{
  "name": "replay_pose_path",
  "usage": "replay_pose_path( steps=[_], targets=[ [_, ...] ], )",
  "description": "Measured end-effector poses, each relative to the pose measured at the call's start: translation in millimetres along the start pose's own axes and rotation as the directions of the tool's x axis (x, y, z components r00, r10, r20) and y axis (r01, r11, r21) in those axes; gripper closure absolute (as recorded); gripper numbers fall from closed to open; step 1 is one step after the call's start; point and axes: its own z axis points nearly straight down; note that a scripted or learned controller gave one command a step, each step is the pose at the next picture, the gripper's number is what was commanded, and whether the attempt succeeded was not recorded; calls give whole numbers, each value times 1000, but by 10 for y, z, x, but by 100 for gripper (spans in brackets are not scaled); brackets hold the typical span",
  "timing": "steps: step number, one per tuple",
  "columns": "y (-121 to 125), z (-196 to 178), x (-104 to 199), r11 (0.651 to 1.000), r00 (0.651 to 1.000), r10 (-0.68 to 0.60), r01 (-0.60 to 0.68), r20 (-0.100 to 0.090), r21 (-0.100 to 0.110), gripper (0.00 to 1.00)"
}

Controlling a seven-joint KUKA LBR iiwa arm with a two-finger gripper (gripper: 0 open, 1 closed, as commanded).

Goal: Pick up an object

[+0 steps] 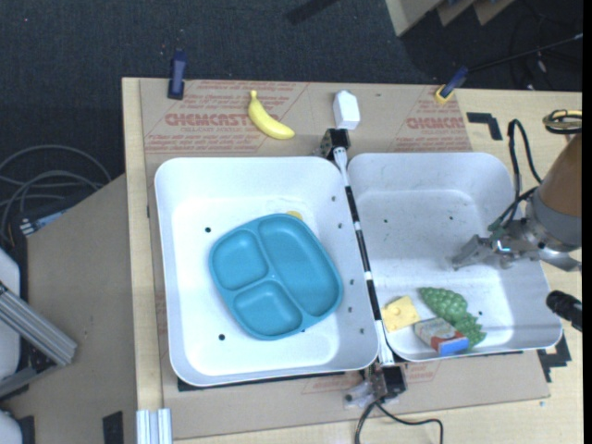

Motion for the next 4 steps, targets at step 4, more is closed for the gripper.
replay_pose_path(
  steps=[4],
  targets=[
    [207,-915,599,1000,1000,-1,1,7,-8,0]
  ],
)
